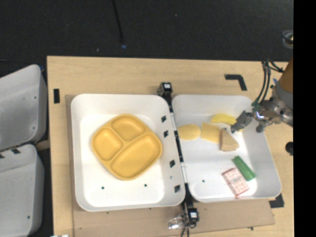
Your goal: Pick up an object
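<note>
- Yellow divided plate (127, 145) sits in the left bin (79, 181), at centre left of the frame.
- Right bin (269, 181) holds a banana (223, 118), a round yellow piece (188, 132), two tan wedges (219, 136), a green block (244, 167) and a red-and-white card (235, 180).
- Gripper (251, 121) hangs at the bin's upper right edge, fingers spread, nothing between them.
- Banana lies just left of it, long axis running left to right, nearly level.
- Best approach, judging from this: centre over the banana and close across its short width.
</note>
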You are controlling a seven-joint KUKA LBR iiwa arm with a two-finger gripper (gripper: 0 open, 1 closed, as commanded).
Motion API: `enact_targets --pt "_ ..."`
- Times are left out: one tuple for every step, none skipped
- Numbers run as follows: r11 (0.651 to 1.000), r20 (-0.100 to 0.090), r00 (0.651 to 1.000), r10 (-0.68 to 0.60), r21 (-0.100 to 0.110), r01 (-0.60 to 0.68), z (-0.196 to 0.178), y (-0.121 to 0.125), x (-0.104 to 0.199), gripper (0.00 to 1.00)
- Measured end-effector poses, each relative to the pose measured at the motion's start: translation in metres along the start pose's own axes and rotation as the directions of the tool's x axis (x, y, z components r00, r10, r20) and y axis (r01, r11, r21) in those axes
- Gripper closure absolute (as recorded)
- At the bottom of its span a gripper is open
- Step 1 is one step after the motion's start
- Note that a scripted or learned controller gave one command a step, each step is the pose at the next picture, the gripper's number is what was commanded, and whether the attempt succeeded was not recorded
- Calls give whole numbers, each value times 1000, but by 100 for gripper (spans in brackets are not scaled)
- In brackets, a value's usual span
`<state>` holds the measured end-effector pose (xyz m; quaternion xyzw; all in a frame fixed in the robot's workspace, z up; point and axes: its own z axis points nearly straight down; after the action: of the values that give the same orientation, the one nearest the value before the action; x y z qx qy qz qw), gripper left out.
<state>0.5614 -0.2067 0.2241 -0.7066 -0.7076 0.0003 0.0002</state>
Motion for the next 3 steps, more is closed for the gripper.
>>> enact_targets --pt "1000 0 1000 0 0 0 0 0 0 0" --pt "1000 0 1000 1 4 -1 44 1 3 0" --pt "1000 0 1000 5 5 -5 106 6 -2 0"
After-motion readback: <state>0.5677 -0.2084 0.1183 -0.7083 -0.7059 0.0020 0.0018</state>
